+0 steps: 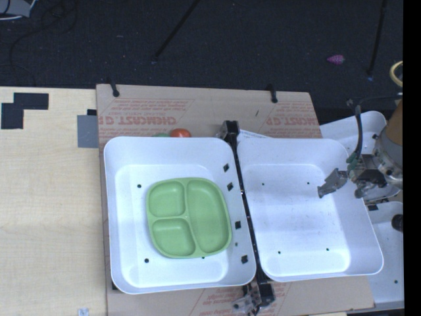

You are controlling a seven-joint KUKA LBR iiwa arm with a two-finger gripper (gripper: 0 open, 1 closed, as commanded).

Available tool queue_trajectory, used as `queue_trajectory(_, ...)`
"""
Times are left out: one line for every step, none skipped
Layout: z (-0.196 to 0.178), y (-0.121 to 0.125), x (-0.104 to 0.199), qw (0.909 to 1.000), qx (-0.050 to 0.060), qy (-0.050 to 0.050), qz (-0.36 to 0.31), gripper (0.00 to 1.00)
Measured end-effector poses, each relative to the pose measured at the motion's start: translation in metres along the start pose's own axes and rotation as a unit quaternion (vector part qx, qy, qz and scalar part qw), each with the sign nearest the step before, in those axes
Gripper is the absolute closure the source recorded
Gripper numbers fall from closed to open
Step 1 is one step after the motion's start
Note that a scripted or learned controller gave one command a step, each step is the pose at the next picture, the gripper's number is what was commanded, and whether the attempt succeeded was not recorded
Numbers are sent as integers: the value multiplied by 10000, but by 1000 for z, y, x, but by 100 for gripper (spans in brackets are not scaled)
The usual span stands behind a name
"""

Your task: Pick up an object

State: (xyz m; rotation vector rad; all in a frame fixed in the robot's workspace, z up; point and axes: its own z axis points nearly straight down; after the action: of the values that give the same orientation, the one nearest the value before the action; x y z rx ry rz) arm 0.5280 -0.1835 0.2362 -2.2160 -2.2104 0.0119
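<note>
I've got the hand (pixel 347 183) at the right edge of the frame, over the right bin (pixel 368 259) near its right wall, probably parked there to leave the bins in clear sight. Can't tell how far it's open; nothing visibly in it. Only pickable thing: green divided plate (pixel 189 217), flat in the left bin (pixel 125 268), centre-left of frame.

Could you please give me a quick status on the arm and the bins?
Tool over right bin's right side, nothing between its fingers. Green divided plate in left bin, untouched. Nothing in the way.
</note>
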Motion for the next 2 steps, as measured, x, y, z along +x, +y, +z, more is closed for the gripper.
queue_trajectory(-6, 2, 0, 10000, -54, -9, -13, 0)
queue_trajectory(50, 9, -7, 10000, -29, -3, -12, 0)
